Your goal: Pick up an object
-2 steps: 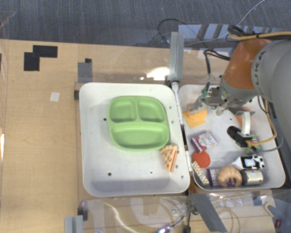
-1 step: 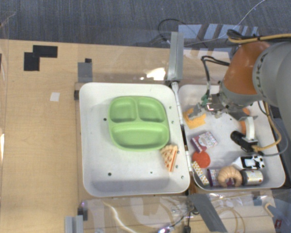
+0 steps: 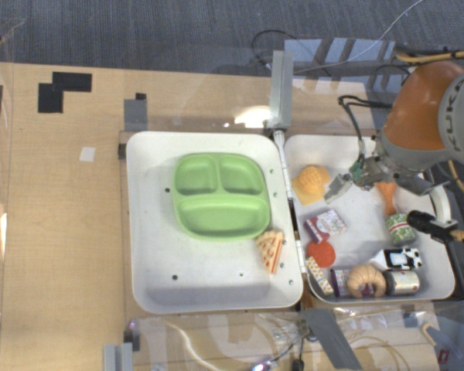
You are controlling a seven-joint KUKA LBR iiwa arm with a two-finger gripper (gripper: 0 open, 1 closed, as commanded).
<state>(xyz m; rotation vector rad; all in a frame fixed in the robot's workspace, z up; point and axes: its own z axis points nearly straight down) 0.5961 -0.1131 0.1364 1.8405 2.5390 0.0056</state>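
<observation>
Grey gripper (image 3: 348, 181) low over right bin (image 3: 446, 288), jaws apart, nothing between them; orange bumpy ball (image 3: 312, 182) just left of jaws; red-white packet (image 3: 326, 224) and red disc (image 3: 320, 253) below them; orange carrot-like piece (image 3: 387, 196) right of jaws, green-white cup (image 3: 400, 228) beyond it; green divided plate (image 3: 220, 195) far left in left bin (image 3: 151, 230), waffle wedge (image 3: 271, 249) at plate corner
</observation>
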